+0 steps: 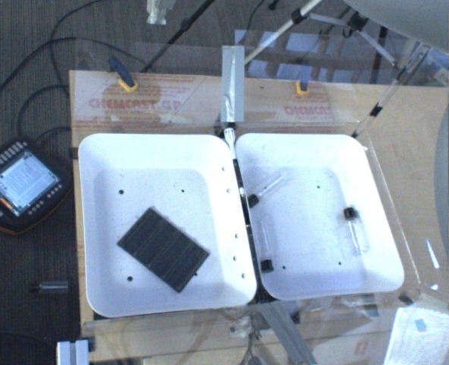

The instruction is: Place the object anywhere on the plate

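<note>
Camera view: dark plate (163,249) in left bin (95,166); grab capped tube (354,229) in the bin right of it mid-body. Gripper state: cannot tell.

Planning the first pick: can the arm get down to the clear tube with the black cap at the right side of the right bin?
Probably yes. The tube lies alone on the right bin's floor, apart from the other tubes near the left wall, with nothing over it.

Lighting is bright and even, with a cool cast. Both white bins (95,204) reflect strongly and approach overexposure. Shadows are soft and short. The arm (407,2) at top right is blurred. Overall sharpness is moderate.
</note>
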Controlling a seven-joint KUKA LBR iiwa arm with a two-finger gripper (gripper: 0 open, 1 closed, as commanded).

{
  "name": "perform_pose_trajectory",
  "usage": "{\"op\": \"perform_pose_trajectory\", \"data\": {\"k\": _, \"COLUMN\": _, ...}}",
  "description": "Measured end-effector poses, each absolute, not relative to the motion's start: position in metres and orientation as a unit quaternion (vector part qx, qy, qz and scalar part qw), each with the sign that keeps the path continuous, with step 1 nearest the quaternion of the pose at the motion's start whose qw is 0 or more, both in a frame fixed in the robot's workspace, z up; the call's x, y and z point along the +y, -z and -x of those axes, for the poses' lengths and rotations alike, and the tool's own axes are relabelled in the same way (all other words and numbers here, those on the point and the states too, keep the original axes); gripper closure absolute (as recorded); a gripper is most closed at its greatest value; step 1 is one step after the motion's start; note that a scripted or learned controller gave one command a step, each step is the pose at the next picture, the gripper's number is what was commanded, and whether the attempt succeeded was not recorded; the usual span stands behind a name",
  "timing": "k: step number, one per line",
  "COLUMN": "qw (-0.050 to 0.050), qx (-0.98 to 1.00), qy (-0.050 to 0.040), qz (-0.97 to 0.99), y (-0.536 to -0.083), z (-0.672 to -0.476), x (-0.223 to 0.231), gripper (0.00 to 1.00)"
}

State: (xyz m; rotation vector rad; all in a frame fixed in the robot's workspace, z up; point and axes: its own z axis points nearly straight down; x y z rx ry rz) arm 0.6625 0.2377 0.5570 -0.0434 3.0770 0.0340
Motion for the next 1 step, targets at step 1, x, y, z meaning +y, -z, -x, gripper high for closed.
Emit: {"op": "perform_pose_trajectory", "data": {"k": 1, "qw": 0.035, "qx": 0.999, "qy": -0.0120, "qz": 0.014, "y": -0.5673, "z": -0.6633, "x": 0.2379, "gripper": 1.00}}
